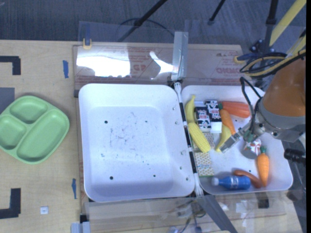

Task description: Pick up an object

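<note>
The claw (pixel 243 136) hung low in the right bin (pixel 284 178), its grip too small and blurred to tell, with a yellow banana-like piece (pixel 224 141) touching or just beside its left side, long axis slanting down-left, and a carrot (pixel 263 166) just below-right, lying upright.

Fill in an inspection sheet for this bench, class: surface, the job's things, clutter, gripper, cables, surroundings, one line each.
Surface: wooden bench bearing a left bin and a right bin.
Job's things: right bin holds a corn cob, banana, carrot, blue bottle, and a black-and-white carton.
Clutter: green divided plate left of the bins.
Gripper: gripper low over the right bin; grip unclear.
Cables: black cables by the arm.
Surroundings: stand legs on grey floor.
</note>
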You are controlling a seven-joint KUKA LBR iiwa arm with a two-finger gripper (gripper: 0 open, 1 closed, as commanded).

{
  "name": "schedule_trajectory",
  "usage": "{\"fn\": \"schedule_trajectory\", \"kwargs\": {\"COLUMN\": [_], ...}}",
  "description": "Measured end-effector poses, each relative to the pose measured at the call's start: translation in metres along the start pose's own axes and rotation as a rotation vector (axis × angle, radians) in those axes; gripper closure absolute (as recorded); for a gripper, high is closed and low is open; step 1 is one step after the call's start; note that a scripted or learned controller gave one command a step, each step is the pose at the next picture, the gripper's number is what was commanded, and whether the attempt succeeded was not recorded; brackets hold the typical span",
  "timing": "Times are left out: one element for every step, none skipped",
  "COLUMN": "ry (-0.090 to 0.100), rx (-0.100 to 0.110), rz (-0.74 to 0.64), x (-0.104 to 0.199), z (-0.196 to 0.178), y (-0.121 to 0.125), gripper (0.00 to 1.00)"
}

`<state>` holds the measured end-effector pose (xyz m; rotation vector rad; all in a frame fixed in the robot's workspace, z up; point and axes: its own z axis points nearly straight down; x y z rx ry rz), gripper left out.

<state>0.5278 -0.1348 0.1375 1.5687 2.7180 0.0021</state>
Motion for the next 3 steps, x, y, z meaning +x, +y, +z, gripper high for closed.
{"fn": "schedule_trajectory", "kwargs": {"ry": [-0.008,-0.012,0.036], "rx": [0.001,-0.004,0.058], "rz": [-0.18,-0.176,0.012], "x": [0.019,0.018,0.022], "z": [0.046,0.038,-0.038], "y": [0.02,0.021,0.149], "gripper": [0.0,1.0,1.0]}}
